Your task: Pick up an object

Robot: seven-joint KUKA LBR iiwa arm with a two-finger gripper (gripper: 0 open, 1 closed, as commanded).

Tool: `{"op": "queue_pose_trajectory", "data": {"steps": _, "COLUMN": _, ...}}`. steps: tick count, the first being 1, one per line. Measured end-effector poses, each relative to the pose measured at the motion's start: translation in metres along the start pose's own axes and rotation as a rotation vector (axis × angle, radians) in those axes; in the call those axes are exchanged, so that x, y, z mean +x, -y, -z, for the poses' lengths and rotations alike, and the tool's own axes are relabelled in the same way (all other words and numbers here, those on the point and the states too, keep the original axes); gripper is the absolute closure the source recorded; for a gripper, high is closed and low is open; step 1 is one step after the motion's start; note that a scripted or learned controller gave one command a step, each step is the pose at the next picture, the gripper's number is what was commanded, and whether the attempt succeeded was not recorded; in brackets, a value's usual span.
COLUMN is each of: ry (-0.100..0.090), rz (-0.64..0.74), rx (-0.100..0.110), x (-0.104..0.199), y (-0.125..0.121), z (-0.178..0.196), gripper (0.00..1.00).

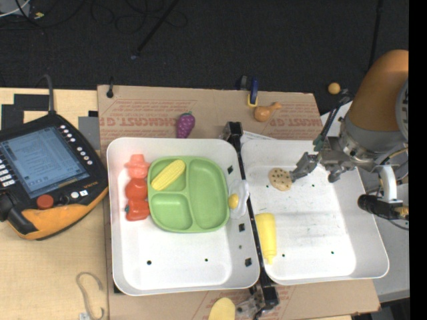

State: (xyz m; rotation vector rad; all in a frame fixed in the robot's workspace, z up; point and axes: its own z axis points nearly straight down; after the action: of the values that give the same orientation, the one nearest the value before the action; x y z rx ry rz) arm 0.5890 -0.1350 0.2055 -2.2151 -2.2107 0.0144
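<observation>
In the right bin [347, 245] a tan cookie with dark chips [280, 179] lies near the upper left, and a yellow corn-like piece [267, 236] lies along the bin's left wall. My gripper [319, 169] hangs over the right bin's upper right part, its fingers spread apart with nothing between them. One fingertip [300, 168] sits just right of the cookie. The left bin [180, 265] holds a green divided plate [190, 195] with a yellow corn cob [167, 173] on it, and a red and pink toy [136, 187] to its left.
A small yellow piece [234, 201] sits at the divider between the bins. Purple grapes [185, 123] and an orange duck-like toy [265, 111] lie on the cardboard behind. A teach pendant [47, 172] rests at left. A yellow object [222, 309] lies below the bins.
</observation>
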Motion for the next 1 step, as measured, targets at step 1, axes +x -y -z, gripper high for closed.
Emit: {"op": "queue_pose_trajectory", "data": {"steps": 1, "ry": 0.002, "rz": 0.002, "rx": -0.014, "x": -0.0002, "y": -0.0027, "z": 0.0077, "gripper": 0.0}}
